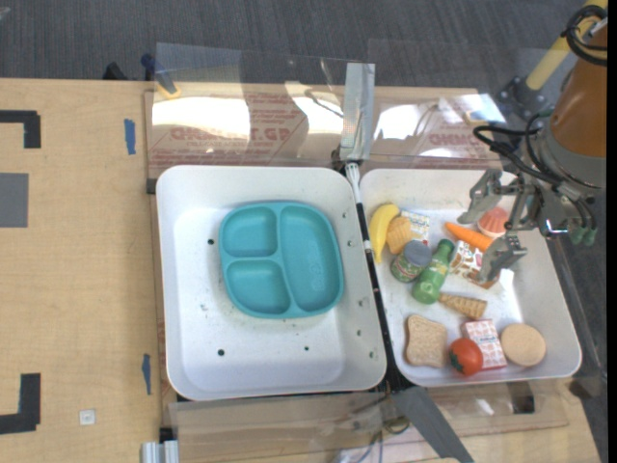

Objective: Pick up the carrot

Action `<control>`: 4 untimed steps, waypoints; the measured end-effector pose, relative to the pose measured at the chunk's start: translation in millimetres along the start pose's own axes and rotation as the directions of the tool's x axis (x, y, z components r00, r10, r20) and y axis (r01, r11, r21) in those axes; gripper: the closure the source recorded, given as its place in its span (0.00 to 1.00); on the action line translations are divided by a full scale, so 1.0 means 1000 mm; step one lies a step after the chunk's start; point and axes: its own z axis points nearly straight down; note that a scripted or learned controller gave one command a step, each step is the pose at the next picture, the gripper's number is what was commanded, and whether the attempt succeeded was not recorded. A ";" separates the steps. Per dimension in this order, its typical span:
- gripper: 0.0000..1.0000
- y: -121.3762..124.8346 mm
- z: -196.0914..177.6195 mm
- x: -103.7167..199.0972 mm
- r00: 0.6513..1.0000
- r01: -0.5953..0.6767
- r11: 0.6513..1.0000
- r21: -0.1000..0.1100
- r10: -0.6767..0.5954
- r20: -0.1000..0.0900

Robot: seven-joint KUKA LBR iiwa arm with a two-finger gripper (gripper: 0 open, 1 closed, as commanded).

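Camera view puts your hand (505, 222) at the carrot's (469, 236) three o'clock, fingers apart, positioned to straddle it.

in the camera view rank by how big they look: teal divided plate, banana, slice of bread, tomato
Largest to smallest as they look in the camera view:
1. teal divided plate, by far
2. banana and slice of bread, too close to rank: the banana is longer, the bread broader
3. tomato, smallest
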 end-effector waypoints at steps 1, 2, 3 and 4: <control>0.00 -0.052 0.112 -0.063 0.974 -0.227 0.974 0.001 0.227 -0.005; 0.00 -0.087 0.188 -0.070 0.993 -0.115 0.993 0.000 0.115 0.002; 1.00 -0.086 0.176 -0.072 0.994 -0.113 0.994 0.000 0.113 0.009; 1.00 -0.054 0.117 -0.093 0.999 -0.047 0.999 0.000 0.047 0.009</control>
